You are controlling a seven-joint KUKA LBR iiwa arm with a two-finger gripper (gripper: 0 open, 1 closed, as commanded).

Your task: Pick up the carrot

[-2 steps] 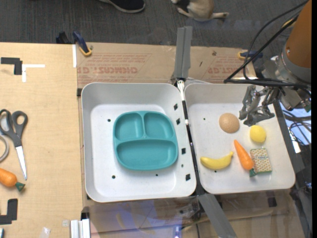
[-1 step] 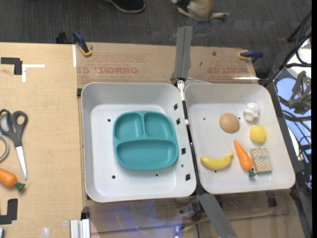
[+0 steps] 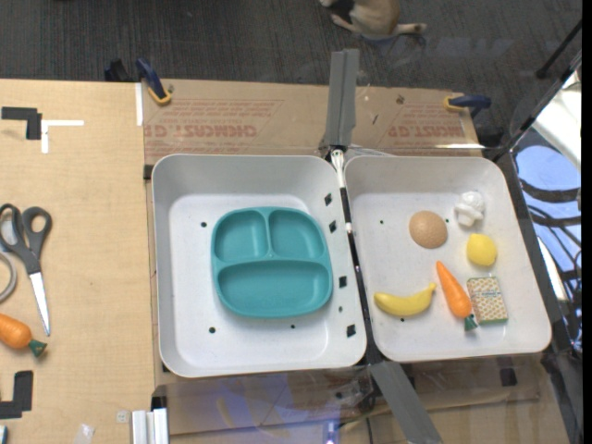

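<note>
Far left on counter (image 3: 83, 248): scissors (image 3: 28, 257), below them second orange carrot-like toy (image 3: 14, 333). Left bin (image 3: 176, 340): teal divided plate (image 3: 271, 262) at centre. Right bin (image 3: 527, 331): banana (image 3: 404, 302) near front, brown egg (image 3: 428, 229) behind it. Carrot (image 3: 453, 289) lies in right bin just right of banana, tilted, green end toward front, touching patterned packet (image 3: 487, 301). Lemon (image 3: 481, 250) behind packet, small white item (image 3: 470, 209) further back. Tool state: cannot tell.
</note>
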